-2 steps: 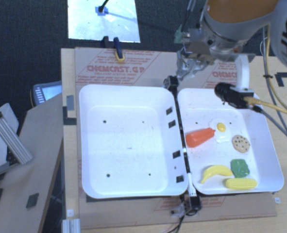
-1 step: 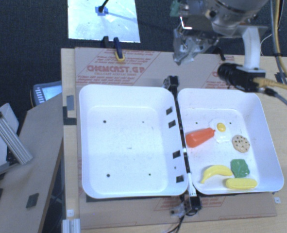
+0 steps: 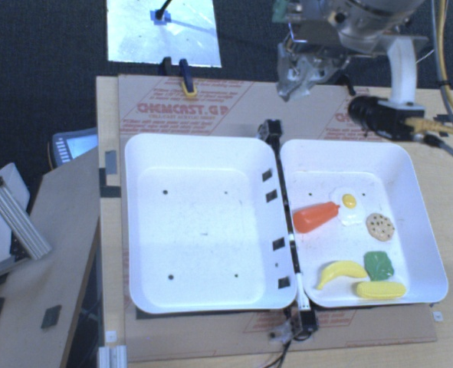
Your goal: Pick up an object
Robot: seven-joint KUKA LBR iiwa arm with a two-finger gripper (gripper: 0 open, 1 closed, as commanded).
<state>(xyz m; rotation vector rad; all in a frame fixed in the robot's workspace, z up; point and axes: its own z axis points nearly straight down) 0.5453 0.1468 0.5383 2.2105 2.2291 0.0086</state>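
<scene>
The pincer (image 3: 301, 79), a grey metallic assembly below the arm's wrist, is seen above the far edge of the worktop (image 3: 111, 205), behind the right bin (image 3: 425, 228). Whether it is wide or narrow cannot be told at this angle, and nothing is seen held in it.

Two shallow white bins of smooth moulded plastic, with rounded corners, are set side by side on a brown cardboard sheet (image 3: 211, 102) printed with red lettering. They are joined along their shared edge by a row of small black clips (image 3: 272, 196).

Six toy foods, all smooth and glossy, are gathered in the right bin. One orange carrot (image 3: 315, 217), tapered, lies toward the bin's left wall. One fried egg (image 3: 349, 202), white with a yellow yolk, is touching the carrot's narrow end. One round tan cookie (image 3: 379, 226), speckled, is just beside the egg. One curved yellow banana (image 3: 341, 272) lies near the bin's near edge. One green lumpy piece (image 3: 379, 264) is set just beside the banana, and one yellow oblong piece (image 3: 380, 289) lies just in front of it.

The left bin (image 3: 134, 228) shows only a few small dark holes in its floor.
</scene>
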